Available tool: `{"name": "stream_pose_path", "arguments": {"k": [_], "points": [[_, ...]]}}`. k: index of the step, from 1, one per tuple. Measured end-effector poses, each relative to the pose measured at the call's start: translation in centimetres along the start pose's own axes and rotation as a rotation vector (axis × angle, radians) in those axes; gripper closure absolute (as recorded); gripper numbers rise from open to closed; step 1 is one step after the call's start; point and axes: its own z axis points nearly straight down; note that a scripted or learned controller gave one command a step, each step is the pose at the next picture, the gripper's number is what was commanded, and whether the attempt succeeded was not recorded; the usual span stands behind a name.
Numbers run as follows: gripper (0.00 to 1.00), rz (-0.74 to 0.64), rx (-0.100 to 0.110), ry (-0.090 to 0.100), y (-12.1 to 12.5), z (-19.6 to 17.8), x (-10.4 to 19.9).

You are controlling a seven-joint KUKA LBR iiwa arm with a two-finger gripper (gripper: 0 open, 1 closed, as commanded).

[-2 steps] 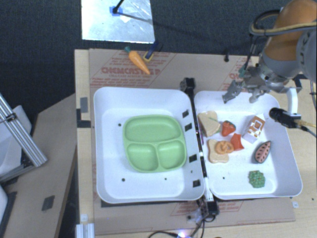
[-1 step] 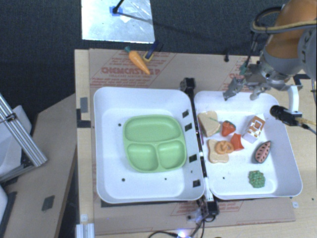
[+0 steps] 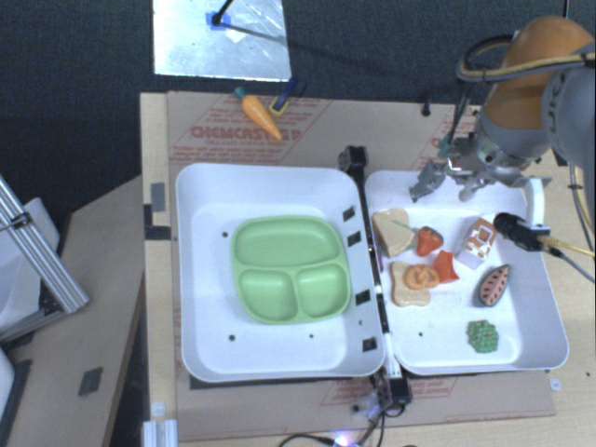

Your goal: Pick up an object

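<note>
The arm (image 3: 545, 73) is grey metal with a wide, rounded orange band (image 3: 540, 63) above the wrist. A dark cable (image 3: 484, 54) loops off the band's left side, and a thinner yellowish one runs across its top. Below the band the wrist narrows into a silvery block with shiny metal parts. The gripper (image 3: 447, 180) has two grey metal fingers (image 3: 424, 186). A white bracket (image 3: 534, 203) carries a black cylindrical part (image 3: 517, 231) with a thin cable trailing from it.
</note>
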Motion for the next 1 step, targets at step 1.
{"name": "stream_pose_path", "arguments": {"k": [1], "points": [[0.00, 0.001, 0.001, 0.000, 0.27, 4.21, -0.13]]}}
